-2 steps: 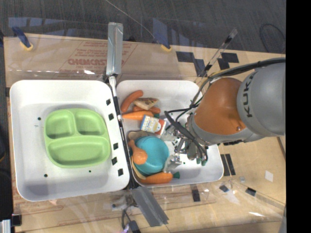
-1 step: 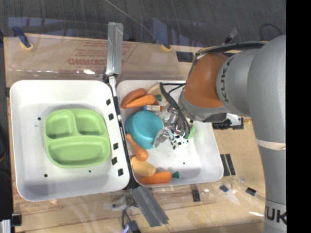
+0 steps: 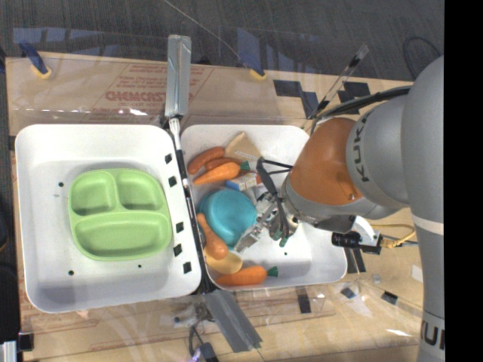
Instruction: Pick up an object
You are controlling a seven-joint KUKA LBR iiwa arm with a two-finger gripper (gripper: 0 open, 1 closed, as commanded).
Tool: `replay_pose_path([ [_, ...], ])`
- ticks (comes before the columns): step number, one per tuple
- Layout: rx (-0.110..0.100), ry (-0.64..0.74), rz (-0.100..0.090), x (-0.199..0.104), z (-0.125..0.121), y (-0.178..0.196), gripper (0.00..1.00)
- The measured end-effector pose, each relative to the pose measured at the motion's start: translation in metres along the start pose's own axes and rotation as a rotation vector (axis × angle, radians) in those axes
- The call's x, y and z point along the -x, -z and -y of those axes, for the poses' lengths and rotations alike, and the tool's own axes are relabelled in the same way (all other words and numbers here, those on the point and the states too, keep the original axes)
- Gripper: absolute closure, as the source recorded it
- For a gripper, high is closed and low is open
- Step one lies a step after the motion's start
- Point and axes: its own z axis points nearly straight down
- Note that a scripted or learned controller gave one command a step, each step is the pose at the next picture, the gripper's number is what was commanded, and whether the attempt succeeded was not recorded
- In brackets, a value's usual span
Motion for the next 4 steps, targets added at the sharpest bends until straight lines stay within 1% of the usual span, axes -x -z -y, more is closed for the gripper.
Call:
replay_pose_path([
  [1,-0.004,-0.482,-0.033,0.039,-0.039,-0.007,0.0],
  [2,-0.007,-0.476,-0.034,0.039,-0.039,0.003,1.0],
  [3,0.008,-0.391,-0.066,0.063,0.014,-0.012,1.0],
  [4,0.01,-0.38,-0.067,0.062,0.01,-0.002,1.0],
])
